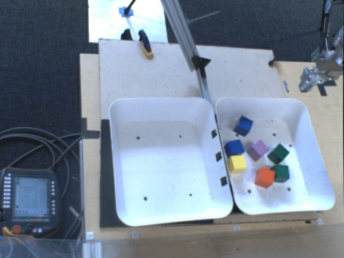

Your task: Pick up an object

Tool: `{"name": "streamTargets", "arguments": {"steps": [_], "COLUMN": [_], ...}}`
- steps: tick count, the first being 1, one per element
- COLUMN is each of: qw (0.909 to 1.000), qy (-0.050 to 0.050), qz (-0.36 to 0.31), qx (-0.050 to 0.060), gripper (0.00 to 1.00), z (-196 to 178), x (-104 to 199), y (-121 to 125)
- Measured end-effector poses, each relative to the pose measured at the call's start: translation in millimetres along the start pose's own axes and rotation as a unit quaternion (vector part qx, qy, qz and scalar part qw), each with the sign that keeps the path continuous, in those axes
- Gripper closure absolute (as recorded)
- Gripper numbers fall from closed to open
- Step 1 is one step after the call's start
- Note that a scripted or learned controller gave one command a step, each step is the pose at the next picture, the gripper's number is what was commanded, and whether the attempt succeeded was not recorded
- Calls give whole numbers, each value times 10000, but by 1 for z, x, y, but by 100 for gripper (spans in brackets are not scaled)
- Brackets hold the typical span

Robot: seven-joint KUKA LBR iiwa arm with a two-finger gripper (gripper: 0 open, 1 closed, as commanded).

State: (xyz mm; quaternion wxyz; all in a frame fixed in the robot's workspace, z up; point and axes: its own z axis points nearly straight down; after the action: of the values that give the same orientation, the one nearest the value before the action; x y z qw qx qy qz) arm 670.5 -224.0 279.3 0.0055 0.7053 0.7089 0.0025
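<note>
Bench (242,69): two shallow white bins are being borne side by side, their inner rims touching.

Left bin (121,144): only small dark holes are being shown on its floor.

Right bin (314,144): seven small blocks are being held, grouped in its middle and lower part.
- Blue cube (243,126), farthest back, standing apart from the rest.
- Second blue cube (234,147), near the inner wall, with a yellow cube (237,164) touching its near side.
- Lilac cube (258,150), just beside the second blue cube.
- Dark green cube (278,153), close to the lilac cube.
- Orange cube (264,177), touching another dark green cube (280,172).

Gripper (312,81): being held above the bench beyond the right bin's far corner, well apart from all blocks. Nothing is being carried; its opening cannot be told.

Teach pendant (29,200): being kept at lower left with cables.
</note>
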Motion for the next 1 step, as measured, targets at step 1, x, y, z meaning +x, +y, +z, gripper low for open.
{"name": "streamTargets", "arguments": {"steps": [1], "qw": [10000], "qy": [10], "qz": [1], "qx": [27], "gripper": [100], "z": [-15], "x": [0], "y": [1]}}
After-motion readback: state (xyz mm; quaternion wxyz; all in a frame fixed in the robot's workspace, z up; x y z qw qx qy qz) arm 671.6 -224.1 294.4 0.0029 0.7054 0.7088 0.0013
